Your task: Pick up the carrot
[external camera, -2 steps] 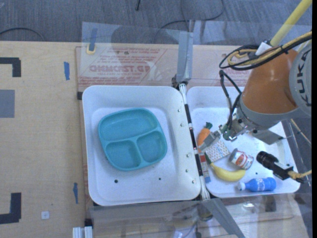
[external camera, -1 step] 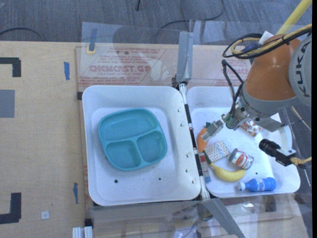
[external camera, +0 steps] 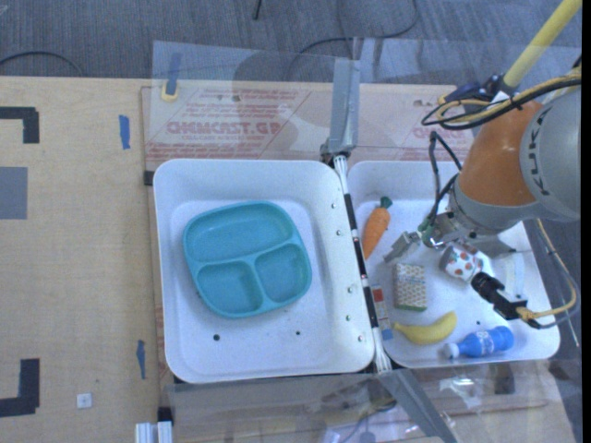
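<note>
- A wooden bench (external camera: 74, 247) is seen from above, two shallow white bins set side by side on it, grey carpet and cables beyond.
- The left bin (external camera: 175, 340) is occupied by a teal divided plate (external camera: 247, 257), well off to the far side of the gripper.
- The right bin (external camera: 545, 340) is where the action is: the arm (external camera: 512, 169) is hung over it, orange band plain to see.
- The gripper (external camera: 413, 244) is found low in that bin, its grey fingers slightly apart; nothing is seen between them.
- The carrot (external camera: 374, 228) is laid along the bin's left wall, green top pointing away, just beside the gripper on the side toward the plate and not touched by it.
- A speckled sponge-like block (external camera: 411, 286) is sat just below the gripper, a banana (external camera: 426, 329) further down, a blue bottle (external camera: 480, 342) near the lower rim, and a small red-and-white toy (external camera: 459, 263) just behind the fingers.
- The step is judged to be the approach: no grasp is made yet.
- Next, a short sideways shift toward the carrot would be called for, fingers spread across its narrow width, then a closing and a lift.
- Care would be needed at the bin wall, against which the carrot is nearly pressed.
</note>
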